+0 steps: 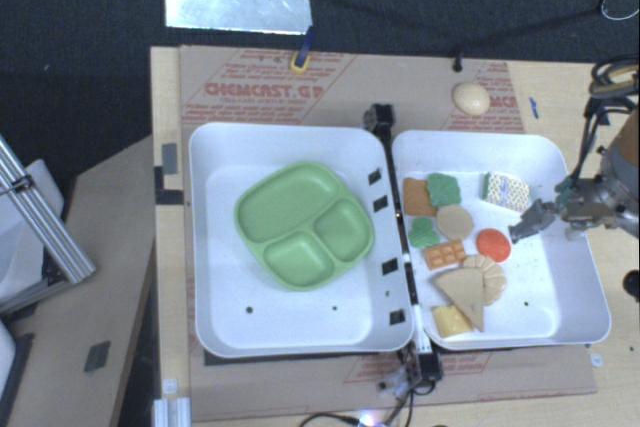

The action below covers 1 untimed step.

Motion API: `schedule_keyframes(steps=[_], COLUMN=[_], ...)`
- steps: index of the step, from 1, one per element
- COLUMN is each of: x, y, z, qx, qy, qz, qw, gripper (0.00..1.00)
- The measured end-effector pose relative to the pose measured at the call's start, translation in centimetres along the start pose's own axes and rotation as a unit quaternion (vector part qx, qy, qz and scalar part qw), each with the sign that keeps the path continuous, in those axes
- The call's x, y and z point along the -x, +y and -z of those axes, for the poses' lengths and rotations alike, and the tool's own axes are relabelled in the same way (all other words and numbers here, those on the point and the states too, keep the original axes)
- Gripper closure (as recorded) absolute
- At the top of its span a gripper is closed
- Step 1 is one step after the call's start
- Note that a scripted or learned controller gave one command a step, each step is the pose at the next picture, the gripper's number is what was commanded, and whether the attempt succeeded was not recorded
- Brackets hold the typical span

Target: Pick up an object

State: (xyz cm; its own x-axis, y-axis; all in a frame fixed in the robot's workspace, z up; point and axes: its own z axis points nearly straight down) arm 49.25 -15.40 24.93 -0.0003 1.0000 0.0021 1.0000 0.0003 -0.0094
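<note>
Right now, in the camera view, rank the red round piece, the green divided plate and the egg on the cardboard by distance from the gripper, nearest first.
From the gripper:
1. Red round piece, right bin, just beside it.
2. Egg, on the cardboard behind the bins.
3. Green divided plate, left bin.

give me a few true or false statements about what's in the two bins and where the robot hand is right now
1. The green plate lies in the left bin. True.
2. The red disc lies in the left bin. False: it is in the right bin.
3. The hand is above the right bin. True.
4. The hand is over the green plate. False: it is near the red disc.
5. A pale egg-shaped thing sits outside the bins. True.
</note>
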Motion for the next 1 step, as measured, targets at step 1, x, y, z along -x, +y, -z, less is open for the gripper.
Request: schedule_keyframes(steps=[1], x=[-0.03], y=[0.23], z=[0.54], qx=[0.006], qy=[-0.001], qz=[0.002], qw=[1.0], gripper=[0.0])
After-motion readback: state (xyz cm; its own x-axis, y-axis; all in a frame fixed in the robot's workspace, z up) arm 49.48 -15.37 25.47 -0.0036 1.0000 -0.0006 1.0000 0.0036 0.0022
